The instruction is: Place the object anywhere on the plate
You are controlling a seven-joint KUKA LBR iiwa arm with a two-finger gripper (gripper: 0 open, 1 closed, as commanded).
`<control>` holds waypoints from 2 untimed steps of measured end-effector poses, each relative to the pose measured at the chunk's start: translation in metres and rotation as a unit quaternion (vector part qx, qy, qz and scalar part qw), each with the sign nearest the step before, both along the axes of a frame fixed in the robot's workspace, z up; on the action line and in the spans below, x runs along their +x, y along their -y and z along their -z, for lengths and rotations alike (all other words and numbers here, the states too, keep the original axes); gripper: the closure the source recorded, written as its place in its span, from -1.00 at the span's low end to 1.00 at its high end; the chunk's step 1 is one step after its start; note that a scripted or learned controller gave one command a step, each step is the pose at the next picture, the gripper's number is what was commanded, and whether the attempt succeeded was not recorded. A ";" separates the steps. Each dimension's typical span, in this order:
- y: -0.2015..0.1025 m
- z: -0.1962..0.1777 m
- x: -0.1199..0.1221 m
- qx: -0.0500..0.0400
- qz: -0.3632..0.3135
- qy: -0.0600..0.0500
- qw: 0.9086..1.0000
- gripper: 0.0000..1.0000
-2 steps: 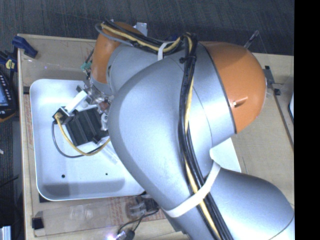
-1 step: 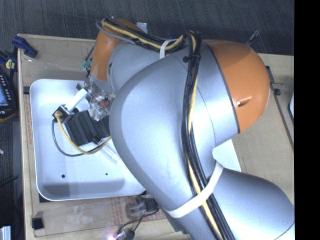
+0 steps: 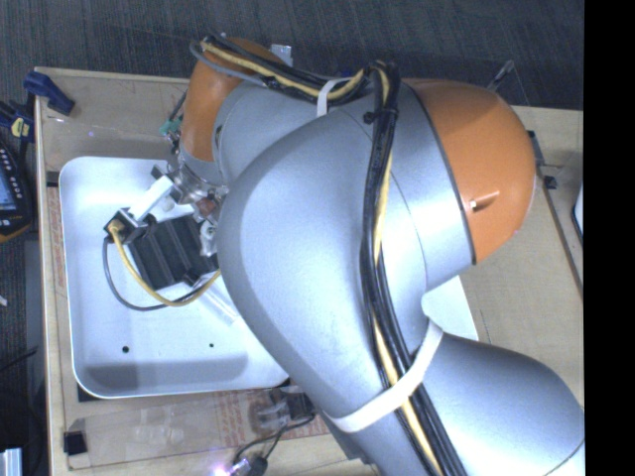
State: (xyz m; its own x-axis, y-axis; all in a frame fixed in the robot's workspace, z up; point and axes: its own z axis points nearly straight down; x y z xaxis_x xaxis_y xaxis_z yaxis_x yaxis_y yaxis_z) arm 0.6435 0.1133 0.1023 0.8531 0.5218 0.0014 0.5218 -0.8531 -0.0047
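The grey arm [image 3: 327, 266] fills most of the view. Its smooth, rounded metal shells curve in from the lower right towards the upper left. A glossy orange dome [image 3: 476, 167] caps the large joint at the upper right. A second orange band [image 3: 203, 102], narrower and also curved, sits above the wrist at the upper left. Black and yellow cables [image 3: 382, 256] run along the arm's back in a bundle, held against the shell by pale straps.

The gripper [image 3: 190, 204] hangs over the upper right part of the left bin [image 3: 99, 355], below the orange wrist band. It shows as a small cluster of pale and metallic parts. Whether it is open or closed, and whether anything is in it, cannot be told from this angle.

The bin is a shallow white tray with rounded corners, a smooth matte floor and low sloping walls. Two small dark dots [image 3: 126, 348] mark its floor near the front wall. Its left and front parts lie bare, and the arm covers its right side.

The bin stands on a pale wooden desk [image 3: 109, 107] with a flat, lightly grained top. A blue clamp [image 3: 45, 87] grips the desk's far left corner. Beyond the desk lies dark, finely textured carpet [image 3: 298, 8]. In front of the bin a strip of reddish printed sheet [image 3: 228, 415] lies flat on the desk.

The arm's bulk hides the right of the desk, so where the object and the plate lie cannot be told.
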 end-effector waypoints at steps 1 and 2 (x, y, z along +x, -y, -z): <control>-0.002 -0.009 0.000 0.001 -0.002 0.000 1.000 1.00; -0.002 -0.009 0.000 0.001 -0.002 0.000 1.000 -1.00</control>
State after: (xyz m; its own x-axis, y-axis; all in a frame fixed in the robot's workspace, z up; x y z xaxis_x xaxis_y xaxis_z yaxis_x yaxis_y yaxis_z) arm 0.6433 0.1152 0.1117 0.8509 0.5254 0.0031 0.5254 -0.8508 -0.0069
